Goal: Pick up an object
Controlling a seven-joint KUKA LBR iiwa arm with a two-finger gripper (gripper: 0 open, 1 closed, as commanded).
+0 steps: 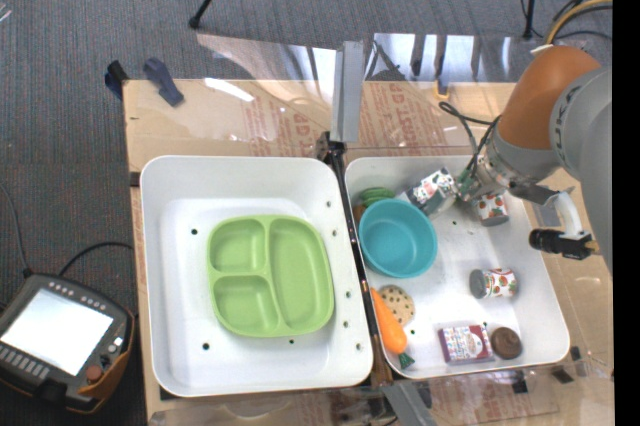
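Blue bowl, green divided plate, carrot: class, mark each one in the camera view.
blue bowl (398, 236), camera view, on its inner floor
green divided plate (270, 275), camera view, on the ridge where its compartments meet
carrot (391, 324), camera view, on the middle of its orange body

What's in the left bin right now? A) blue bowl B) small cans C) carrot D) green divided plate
D: the green divided plate lies in the left bin, while the blue bowl, carrot and small cans are in the right bin.
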